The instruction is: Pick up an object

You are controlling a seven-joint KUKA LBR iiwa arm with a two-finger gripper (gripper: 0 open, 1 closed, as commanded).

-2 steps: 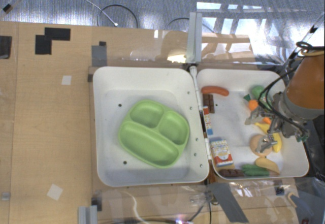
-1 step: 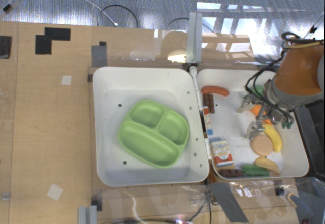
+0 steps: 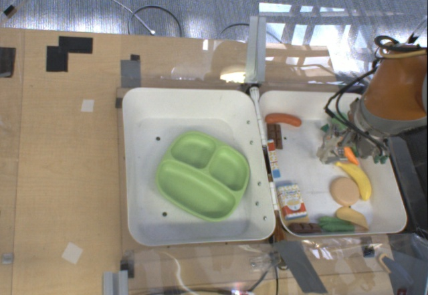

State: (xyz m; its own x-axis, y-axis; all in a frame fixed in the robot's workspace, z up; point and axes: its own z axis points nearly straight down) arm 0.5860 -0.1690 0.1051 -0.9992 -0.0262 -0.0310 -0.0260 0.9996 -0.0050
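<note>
Wood-look bench (image 3: 60, 173) with black markers, grey ribbed floor at 12 o'clock. Pincer (image 3: 342, 150) low in right bin (image 3: 394, 220), partly hidden by cables; opening can't be told. Banana (image 3: 358, 178) at its 5 o'clock. Green plate (image 3: 202, 175) in left bin (image 3: 144, 113).

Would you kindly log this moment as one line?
arm: over right bin | gripper: low beside banana, grasp unconfirmed | left bin: green divided plate

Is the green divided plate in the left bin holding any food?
Empty. The green divided plate lies flat in the left bin, and all three compartments show only bare green surface.
</note>
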